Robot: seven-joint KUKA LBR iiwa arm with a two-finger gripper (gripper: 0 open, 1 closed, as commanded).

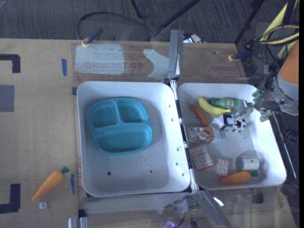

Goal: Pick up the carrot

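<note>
— Carrot: where does it lie?

— In the right bin, close to the front wall, lying nearly flat with its green top toward the right. A small can sits just behind it, and a little patterned packet is just to its left.

— Is there another one?

— Yes, a second carrot lies out on the bench, left of the left bin, tip pointing down-left.

— And the gripper?

— The gripper hangs over the back of the right bin, near a banana, a green bottle and a black-and-white cow toy. It is well apart from both carrots. Whether its jaws are spread or closed, I cannot tell; nothing is seen caught in them.

— What is in the left bin?

— A blue divided plate.
</note>
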